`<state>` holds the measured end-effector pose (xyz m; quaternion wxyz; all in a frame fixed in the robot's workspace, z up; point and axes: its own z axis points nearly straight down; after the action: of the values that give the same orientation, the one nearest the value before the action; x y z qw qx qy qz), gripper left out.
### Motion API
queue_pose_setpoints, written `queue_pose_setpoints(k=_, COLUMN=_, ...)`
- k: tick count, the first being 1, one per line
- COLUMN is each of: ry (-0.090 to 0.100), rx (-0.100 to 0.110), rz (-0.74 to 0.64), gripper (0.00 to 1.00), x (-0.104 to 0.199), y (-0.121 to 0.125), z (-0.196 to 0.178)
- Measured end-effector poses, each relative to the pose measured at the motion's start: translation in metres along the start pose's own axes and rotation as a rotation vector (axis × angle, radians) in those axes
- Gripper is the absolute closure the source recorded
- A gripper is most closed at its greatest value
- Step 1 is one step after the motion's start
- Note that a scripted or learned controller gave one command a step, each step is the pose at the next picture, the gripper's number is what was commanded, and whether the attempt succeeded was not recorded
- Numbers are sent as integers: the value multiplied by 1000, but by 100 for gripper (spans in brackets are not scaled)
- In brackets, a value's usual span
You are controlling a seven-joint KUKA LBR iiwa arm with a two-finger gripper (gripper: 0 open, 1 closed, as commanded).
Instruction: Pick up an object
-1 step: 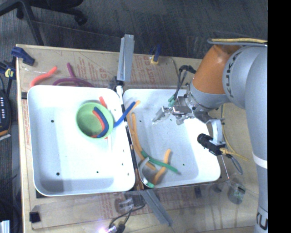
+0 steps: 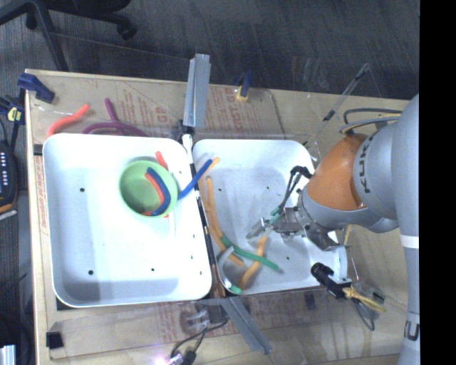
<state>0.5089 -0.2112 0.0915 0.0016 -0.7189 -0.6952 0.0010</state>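
The arm (image 2: 370, 178) hides the right bin's (image 2: 242, 153) right rim, and the frame edge crops the arm.

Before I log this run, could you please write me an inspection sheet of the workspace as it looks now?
Surface: wooden bench bearing the left bin and the right bin, side by side.
Job's things: green bowl in the left bin with red and blue strips in it; orange sticks, a green strip and a metal cup in the right bin; blue stick lying across the shared rims.
Clutter: orange strip and purple loop on the bench behind the left bin.
Gripper: gripper low in the right bin; grasp cannot be told.
Cables: black cable by the wrist; wires at the front edge.
Surroundings: dark floor, chair base.
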Motion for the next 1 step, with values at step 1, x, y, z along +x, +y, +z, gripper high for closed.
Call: queue_pose_setpoints(k=1, ry=-2, rx=3, rz=-9, gripper=100, x=0, y=0, z=-9)
